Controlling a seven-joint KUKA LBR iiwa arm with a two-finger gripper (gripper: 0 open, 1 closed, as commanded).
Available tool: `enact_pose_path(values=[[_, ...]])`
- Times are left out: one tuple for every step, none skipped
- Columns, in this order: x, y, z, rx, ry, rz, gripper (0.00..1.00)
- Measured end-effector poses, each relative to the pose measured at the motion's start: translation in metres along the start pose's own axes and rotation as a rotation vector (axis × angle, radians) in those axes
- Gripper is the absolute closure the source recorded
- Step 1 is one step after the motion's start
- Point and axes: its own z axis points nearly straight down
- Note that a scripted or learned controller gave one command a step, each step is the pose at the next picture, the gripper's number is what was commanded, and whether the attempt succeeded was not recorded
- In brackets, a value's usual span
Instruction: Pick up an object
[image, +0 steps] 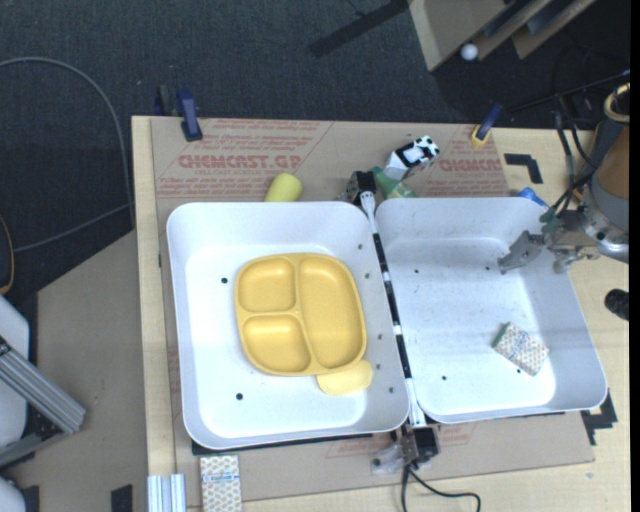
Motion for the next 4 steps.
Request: enact_pose_path(values=[[-0.005,-0.077,0.083,0.005,0.003,0.001,0.0],[-0.005,-0.075,0.072,0.0,0.001,0.001,1.0],[-0.005,-0.076,0.072,0.0,0.001,0.001,0.0],[-0.004,0.025,0.065,-0.001,0.001,-0.002,0.0]])
